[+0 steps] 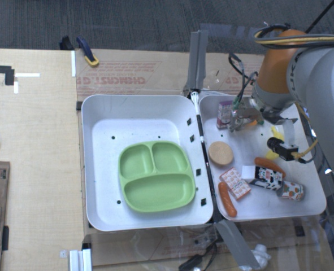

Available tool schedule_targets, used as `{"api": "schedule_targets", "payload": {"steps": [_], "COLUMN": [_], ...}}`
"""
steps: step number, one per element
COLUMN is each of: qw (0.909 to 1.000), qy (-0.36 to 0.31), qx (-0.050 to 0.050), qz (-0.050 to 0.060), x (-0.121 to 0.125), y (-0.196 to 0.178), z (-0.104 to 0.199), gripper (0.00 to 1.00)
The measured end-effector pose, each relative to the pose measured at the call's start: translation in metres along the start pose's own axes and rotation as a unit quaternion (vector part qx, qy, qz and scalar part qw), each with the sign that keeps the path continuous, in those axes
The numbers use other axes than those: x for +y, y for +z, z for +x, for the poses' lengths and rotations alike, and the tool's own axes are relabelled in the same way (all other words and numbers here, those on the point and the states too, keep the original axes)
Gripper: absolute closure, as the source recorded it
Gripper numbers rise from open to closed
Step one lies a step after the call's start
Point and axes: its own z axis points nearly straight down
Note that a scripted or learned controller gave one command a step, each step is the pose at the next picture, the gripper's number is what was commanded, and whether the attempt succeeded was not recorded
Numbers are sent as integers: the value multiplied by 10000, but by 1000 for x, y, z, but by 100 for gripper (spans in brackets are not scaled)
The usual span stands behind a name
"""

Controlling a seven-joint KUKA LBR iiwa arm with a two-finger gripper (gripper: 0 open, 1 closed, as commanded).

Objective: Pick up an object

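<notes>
My gripper (pixel 238 119) is low over the back left corner of the right bin (pixel 313 208). Right beside its tip is a small pink and purple thing (pixel 225 113), touching or nearly touching it; whether it is gripped is unclear. Below it in the same bin lie a round tan bun (pixel 221 153), a pink patterned packet (pixel 235 183), an orange-red sausage (pixel 227 200), a second red sausage (pixel 267 164), a cow-patterned carton (pixel 268 178) and an orange-spotted packet (pixel 292 191). A yellow piece (pixel 277 134) shows near the arm.
The left bin (pixel 99 151) holds a green divided plate (pixel 156 175). A ridge (pixel 200 145) separates the two bins. The grey arm (pixel 319 78) with its orange band covers the right bin's back right. A blue and yellow clamp (pixel 87 52) lies on the cardboard behind.
</notes>
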Motion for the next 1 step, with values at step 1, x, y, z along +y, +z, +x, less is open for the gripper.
{"api": "schedule_targets", "payload": {"steps": [1], "qw": [10000], "qy": [48], "qx": [1], "qz": [4], "x": [-19], "y": [0], "z": [-45], "gripper": [0]}}
